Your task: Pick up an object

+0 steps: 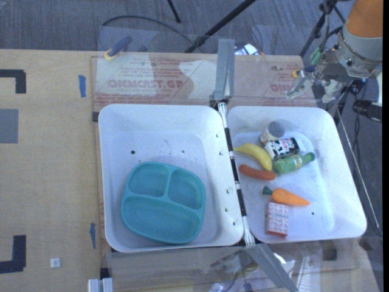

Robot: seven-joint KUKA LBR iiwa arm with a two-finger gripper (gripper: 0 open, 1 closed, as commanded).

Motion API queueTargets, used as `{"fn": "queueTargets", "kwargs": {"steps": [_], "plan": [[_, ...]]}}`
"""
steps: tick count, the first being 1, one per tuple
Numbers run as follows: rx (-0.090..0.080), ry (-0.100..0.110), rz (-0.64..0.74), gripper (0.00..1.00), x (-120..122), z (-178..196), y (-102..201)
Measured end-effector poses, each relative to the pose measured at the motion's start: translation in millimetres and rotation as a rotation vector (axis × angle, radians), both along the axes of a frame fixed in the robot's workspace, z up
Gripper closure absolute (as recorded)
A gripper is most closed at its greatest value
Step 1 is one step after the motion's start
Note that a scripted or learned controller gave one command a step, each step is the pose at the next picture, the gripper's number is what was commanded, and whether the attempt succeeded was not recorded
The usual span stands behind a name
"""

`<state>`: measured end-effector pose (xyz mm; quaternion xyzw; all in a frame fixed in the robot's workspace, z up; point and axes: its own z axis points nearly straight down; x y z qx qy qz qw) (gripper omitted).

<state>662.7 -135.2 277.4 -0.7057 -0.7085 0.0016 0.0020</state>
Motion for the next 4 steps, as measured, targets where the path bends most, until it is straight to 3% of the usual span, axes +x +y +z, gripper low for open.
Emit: {"fn": "queueTargets", "kwargs": {"steps": [1, 2, 3, 4], "plan": [[0.000, 0.000, -0.070, 0.00, -54, -130, 45], [-0.004, -0.024, -0.079, 0.00, -62, -164, 23], [0.000, -0.001, -0.026, 0.00, -59, -96, 49], [-0.008, -0.031, 0.068, 0.00, -47, -161, 36]]}}
